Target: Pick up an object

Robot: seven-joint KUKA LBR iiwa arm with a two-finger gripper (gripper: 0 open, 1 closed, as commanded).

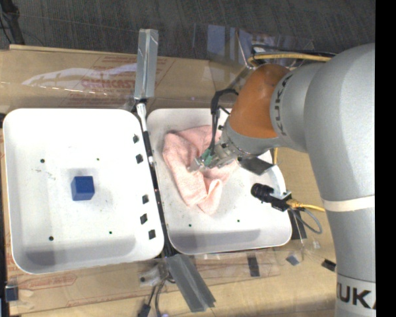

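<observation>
step: grasp attempt on pink cloth (188,164), right bin (267,233) | gripper (208,160) down at cloth, finger opening and hold can't tell | next: close, lift straight | blue cube (83,187) left bin (26,144) untouched

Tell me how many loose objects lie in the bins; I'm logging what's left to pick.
2. A blue cube sits in the left bin; a pink cloth lies in the right bin under the claw. The cloth or arm may hide more.

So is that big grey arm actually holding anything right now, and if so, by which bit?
It cannot be told. The gripper is down on the crumpled pink cloth in the right white bin, near the cloth's middle, but a hold isn't visible.
</observation>
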